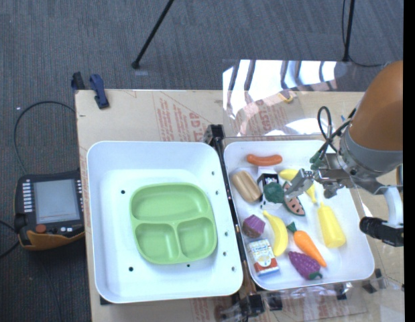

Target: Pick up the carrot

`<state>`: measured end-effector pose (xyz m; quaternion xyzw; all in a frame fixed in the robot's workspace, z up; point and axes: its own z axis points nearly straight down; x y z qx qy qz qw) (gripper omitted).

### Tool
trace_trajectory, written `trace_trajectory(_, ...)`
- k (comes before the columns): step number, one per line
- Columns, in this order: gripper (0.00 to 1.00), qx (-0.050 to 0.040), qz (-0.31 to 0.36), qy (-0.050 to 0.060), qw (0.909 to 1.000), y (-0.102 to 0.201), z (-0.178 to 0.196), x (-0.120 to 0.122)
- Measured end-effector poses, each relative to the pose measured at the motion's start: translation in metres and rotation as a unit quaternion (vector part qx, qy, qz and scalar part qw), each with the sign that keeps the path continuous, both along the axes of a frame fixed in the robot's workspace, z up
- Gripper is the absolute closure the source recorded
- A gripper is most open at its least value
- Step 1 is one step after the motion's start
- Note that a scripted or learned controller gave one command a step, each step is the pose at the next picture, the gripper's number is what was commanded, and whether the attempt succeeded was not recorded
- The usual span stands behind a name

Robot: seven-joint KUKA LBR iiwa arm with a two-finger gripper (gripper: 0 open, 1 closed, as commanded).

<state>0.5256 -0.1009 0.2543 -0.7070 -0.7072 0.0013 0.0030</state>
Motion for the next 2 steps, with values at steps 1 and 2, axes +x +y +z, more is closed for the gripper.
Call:
trace_trajectory(1,0.0,0.001,0.022,0.004,0.9998,-0.024,-0.136,-0.054)
trace_trajectory(2,1.0,0.0019,0.019,0.002,0.9998,-0.023,-0.124,-0.051)
